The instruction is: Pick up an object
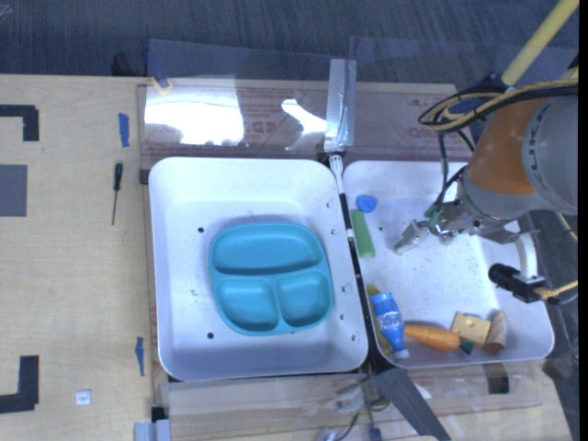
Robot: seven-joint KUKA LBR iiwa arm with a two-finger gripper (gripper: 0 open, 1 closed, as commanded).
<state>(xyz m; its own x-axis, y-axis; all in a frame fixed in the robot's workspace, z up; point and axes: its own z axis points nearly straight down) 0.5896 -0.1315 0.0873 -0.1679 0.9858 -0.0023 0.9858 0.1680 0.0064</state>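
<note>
Silvery metal fingers of the gripper (415,234) hang over the right bin (514,352), pointing left and down, and from up here I can't tell whether they are spread or pressed together; nothing shows between them. Reaching in from the right, the grey arm (551,159) bends down at its orange band (501,154), with yellow and black cables looping above it. Just left of the gripper, against the bin's left wall, lie a blue cap (366,204) and a green stick (364,235). Along the near edge sit a blue tube (389,322), an orange carrot (432,337) and a wooden block (480,331), all well apart from the gripper. Over in the left bin (184,200), a blue divided tray (270,277) rests in the middle. On the bench at far left lies a small screwdriver (116,189).
</note>
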